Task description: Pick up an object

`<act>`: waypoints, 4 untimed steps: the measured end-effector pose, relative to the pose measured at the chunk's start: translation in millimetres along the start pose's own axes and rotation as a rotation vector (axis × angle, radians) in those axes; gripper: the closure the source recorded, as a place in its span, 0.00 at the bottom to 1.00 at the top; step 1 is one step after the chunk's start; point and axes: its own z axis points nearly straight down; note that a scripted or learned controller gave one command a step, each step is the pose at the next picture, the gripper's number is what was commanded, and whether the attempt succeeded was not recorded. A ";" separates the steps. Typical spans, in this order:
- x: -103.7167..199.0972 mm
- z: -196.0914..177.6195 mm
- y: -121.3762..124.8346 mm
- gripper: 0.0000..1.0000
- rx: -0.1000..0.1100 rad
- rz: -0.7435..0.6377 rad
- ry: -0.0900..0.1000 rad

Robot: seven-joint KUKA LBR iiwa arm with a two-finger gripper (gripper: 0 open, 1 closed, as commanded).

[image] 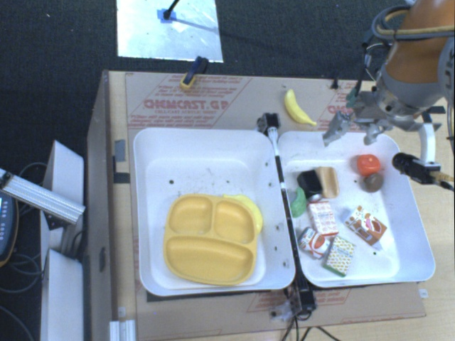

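The two-finger gripper (355,125) hangs over the far rim of the right white bin (412,254), its fingers spread and gripping nothing. The round orange-red tomato-like object (367,164) lies in that bin at the gripper's five o'clock, near but apart. A yellow plastic banana (298,109) rests outside the bin at the gripper's nine o'clock.

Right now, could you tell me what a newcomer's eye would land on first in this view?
Probably the yellow divided tray, which fills much of the left bin. Next, the cluster of small items in the right bin, with the orange-red tomato brightest. The gripper hangs over that bin's far edge, near a yellow banana lying on the bench outside.
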 end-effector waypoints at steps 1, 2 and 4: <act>-17.4 155.9 5.1 0.00 -0.015 0.002 -0.002; -11.6 164.3 6.7 0.00 -0.017 0.002 -0.002; 30.4 80.3 -35.9 1.00 -0.002 -0.001 0.001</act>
